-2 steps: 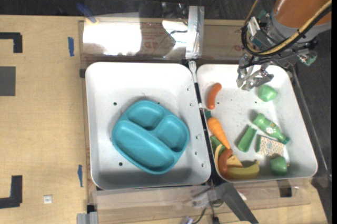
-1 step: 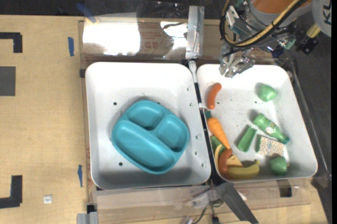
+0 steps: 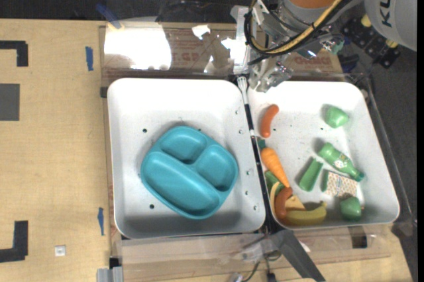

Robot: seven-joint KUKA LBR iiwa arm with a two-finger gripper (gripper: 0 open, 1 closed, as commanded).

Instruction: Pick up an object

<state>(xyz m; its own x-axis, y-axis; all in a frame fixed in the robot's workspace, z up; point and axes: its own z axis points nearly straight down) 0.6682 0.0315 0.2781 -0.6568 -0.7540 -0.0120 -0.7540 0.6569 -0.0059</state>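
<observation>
Bins sit side by side on the bench. The left bin [image 3: 126, 108] has a blue plate [image 3: 189, 170] with three parts in it. The right bin [image 3: 301, 98] holds toy food: a red-orange sausage [image 3: 267, 120] near the top left, a carrot [image 3: 274, 167] below it, a green bottle [image 3: 340, 162], a green pepper [image 3: 336, 116], a small green stick [image 3: 309, 174], a yellow banana [image 3: 306, 214] at the bottom, and a small box [image 3: 340, 186]. The gripper [image 3: 268, 77] hangs over the top edge where the two bins meet, just above the sausage. I cannot tell how the claw is set, and nothing shows in it.
</observation>
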